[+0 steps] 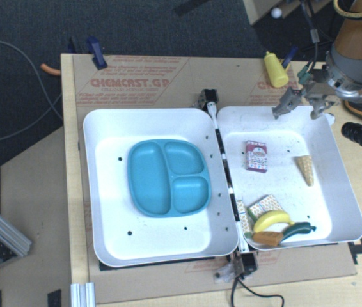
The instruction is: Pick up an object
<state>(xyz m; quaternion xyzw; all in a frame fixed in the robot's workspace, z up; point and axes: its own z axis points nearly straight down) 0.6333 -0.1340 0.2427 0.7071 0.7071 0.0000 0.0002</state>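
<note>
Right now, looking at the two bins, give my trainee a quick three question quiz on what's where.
1. True or false: the blue divided tray lies in the left bin.
2. Which lies nearest the banana? A. red packet B. cone C. yellow bottle
3. Fill in: the gripper hovers over the right bin's ____ edge.

Key: 1 true; 2 A; 3 far.
</note>
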